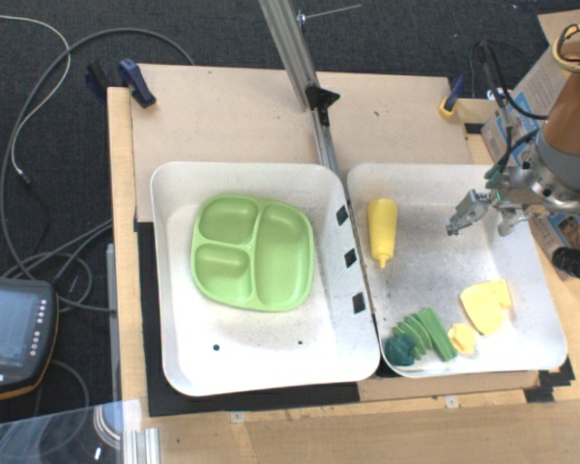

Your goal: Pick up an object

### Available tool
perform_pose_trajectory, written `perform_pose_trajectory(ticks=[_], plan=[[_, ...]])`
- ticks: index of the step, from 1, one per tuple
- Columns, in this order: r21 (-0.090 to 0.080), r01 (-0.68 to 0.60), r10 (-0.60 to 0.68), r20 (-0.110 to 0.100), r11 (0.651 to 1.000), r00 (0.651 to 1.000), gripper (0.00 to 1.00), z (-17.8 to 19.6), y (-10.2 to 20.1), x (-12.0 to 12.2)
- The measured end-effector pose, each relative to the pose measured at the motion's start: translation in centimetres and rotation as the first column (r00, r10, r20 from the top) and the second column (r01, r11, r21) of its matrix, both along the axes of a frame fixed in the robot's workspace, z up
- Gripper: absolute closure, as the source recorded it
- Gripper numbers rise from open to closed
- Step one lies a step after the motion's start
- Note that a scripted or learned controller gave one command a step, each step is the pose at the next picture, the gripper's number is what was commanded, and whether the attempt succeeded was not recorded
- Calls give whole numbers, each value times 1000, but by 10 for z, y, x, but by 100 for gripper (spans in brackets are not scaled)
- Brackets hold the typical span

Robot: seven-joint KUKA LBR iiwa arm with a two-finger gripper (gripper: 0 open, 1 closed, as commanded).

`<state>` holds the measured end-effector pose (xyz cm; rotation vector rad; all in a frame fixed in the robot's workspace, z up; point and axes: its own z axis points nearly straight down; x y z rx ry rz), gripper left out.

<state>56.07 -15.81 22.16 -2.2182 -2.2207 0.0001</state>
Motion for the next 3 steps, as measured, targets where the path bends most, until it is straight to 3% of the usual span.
perform_pose_trajectory(ticks=[1,2,3], plan=[[-2,-6,6,13,1000,1000,0,74,37,36],[2,-8,8,-2,1000,1000,0,52,163,43],[-3,-3,3,15,1000,1000,0,224,160,107]])
